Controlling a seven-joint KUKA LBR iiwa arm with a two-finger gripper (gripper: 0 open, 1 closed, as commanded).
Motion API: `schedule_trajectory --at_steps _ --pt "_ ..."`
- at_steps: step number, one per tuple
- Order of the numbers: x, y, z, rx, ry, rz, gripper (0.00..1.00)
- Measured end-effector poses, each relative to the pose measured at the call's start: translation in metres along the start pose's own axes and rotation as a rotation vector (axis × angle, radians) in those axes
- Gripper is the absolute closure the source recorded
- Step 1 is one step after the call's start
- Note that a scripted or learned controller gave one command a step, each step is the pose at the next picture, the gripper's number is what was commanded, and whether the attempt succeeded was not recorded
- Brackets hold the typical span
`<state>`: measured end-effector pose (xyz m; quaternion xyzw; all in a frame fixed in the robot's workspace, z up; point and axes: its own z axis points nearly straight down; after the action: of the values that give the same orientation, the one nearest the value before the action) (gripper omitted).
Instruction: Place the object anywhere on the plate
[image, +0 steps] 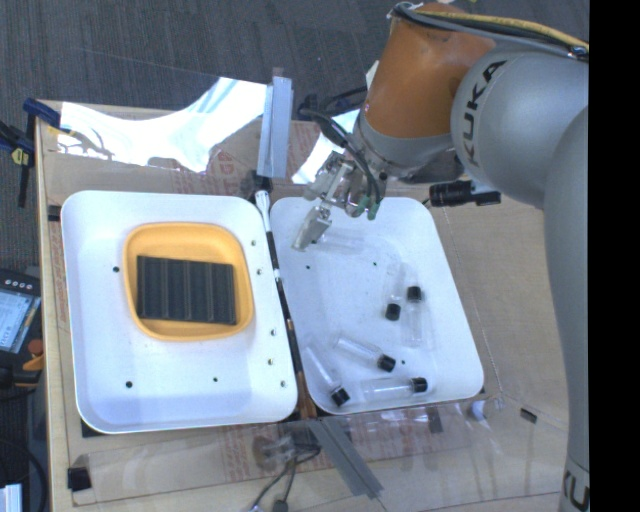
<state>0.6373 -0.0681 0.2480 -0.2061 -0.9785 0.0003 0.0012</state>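
Yellow plate (184, 240) with dark ribbed centre in left bin; clear black-capped vials (395, 385) in right bin.

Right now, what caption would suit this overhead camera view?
Arm reaching over right bin of clear vials; yellow plate waits in left bin.

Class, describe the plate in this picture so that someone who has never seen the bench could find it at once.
Start with the two white bins; take the left bin. The plate lies in its middle: a yellow, rounded-square dish with a dark ribbed centre. It is the only coloured thing in either bin; the right bin holds small clear tubes with black caps.
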Motion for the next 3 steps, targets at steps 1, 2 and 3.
schedule_trajectory --at_steps 1,2,3 --pt "-0.005 0.006 0.012 0.000 0.003 -0.320 0.00" --pt "0.009 0.013 0.001 0.001 0.003 -0.328 0.00" --pt "0.005 0.014 0.001 0.000 -0.004 -0.340 0.00"
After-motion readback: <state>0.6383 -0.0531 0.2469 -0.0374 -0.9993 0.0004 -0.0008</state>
